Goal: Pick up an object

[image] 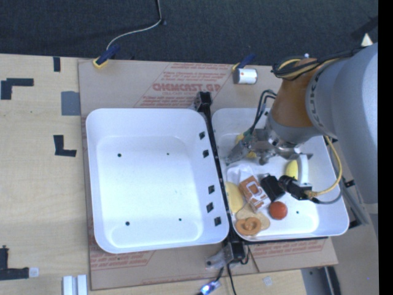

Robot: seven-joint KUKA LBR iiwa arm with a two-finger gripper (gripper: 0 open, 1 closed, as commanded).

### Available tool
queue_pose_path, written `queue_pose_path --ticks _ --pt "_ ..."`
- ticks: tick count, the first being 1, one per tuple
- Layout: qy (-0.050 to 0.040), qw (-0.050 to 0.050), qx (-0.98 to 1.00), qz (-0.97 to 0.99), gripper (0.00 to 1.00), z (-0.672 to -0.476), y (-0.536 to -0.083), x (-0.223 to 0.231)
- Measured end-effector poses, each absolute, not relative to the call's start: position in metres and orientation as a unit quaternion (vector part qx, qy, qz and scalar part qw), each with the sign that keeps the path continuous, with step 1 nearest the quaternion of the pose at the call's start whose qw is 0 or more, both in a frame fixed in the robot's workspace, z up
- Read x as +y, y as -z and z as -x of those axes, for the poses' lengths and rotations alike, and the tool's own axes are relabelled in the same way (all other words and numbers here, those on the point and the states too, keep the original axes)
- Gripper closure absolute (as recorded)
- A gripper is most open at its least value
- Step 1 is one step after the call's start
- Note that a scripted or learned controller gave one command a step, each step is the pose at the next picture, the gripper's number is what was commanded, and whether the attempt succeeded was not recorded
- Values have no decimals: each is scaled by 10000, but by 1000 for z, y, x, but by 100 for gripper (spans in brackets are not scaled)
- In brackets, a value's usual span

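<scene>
The right bin (325,226) holds a small pile of things. My gripper (244,150) hangs low over that bin's left half, near the divider, just above the pile. Right below it lies a brown box with white print (252,190). A red ball (278,210) rests to the right of the box. A tan ring-shaped piece (249,225) sits at the bin's front edge. A yellow piece (233,195) lies against the left wall, and another yellow piece (292,168) shows behind the wrist. I see nothing lifted off the pile.
The left bin (104,226) stands beside the right one, joined at a black-clipped divider (212,165). Both sit on a cardboard sheet (178,85). A small silver cylinder (246,75) and a blue-yellow clip (105,56) lie on the sheet's far edge.
</scene>
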State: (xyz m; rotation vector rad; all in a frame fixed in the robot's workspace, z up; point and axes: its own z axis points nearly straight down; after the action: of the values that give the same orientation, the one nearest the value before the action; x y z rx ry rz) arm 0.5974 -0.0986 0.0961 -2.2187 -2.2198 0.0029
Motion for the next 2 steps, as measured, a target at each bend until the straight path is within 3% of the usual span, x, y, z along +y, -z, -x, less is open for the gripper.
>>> queue_pose_path --ticks 2 --pt "7 -8 -7080 7063 0 -670 -84 -99"
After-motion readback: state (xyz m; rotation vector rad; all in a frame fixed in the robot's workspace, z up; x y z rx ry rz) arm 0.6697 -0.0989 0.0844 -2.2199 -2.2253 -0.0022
